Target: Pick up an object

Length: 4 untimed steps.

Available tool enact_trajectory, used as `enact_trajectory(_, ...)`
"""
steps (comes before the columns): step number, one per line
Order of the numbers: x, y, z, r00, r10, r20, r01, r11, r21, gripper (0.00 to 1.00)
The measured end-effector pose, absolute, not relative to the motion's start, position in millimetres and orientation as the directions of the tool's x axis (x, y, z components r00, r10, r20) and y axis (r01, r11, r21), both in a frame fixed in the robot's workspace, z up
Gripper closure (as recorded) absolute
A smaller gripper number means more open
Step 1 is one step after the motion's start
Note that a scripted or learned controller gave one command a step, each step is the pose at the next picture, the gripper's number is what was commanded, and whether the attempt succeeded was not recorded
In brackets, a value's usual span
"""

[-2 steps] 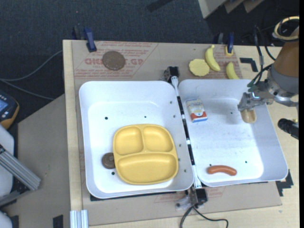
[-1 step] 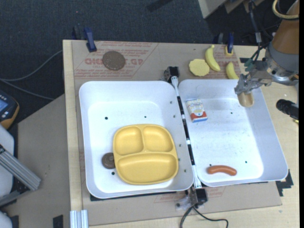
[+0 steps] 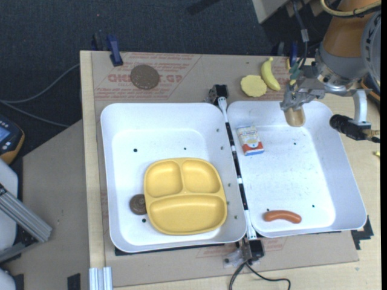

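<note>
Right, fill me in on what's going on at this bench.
The gripper is at the far edge of the right bin, with a small tan object just beneath it; whether it is gripped is unclear. A carton and sausage lie in that bin. A yellow plate sits in the left bin.

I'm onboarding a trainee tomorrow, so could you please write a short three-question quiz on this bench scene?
1. True or false: the yellow divided plate lies in the left bin.
2. Which item lies nearest the right bin's front edge? A) small carton B) sausage C) banana
3. Fill in: the gripper hangs over the right bin's ____ edge.

Key: 1 true; 2 B; 3 far.
</note>
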<state>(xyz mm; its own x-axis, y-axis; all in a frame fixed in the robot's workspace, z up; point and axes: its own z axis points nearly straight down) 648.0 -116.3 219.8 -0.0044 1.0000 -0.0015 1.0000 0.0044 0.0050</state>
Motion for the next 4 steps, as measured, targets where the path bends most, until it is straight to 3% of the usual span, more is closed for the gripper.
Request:
enact_trajectory(1, 637.6, -61, 198, -0.005, 1.0, 0.002, 1.0, 0.005, -0.005, 1.0)
enact_trajectory(2, 646.9, -80, 184, 0.001, 1.0, -0.002, 1.0, -0.001, 0.0, 1.0)
enact_trajectory(3, 628.6, -72, 192, 0.001, 1.0, 0.0, 1.0, -0.001, -0.003, 1.0)
enact_trajectory(4, 625.8, -57, 198, -0.002, 1.0, 0.001, 1.0, 0.002, -0.002, 1.0)
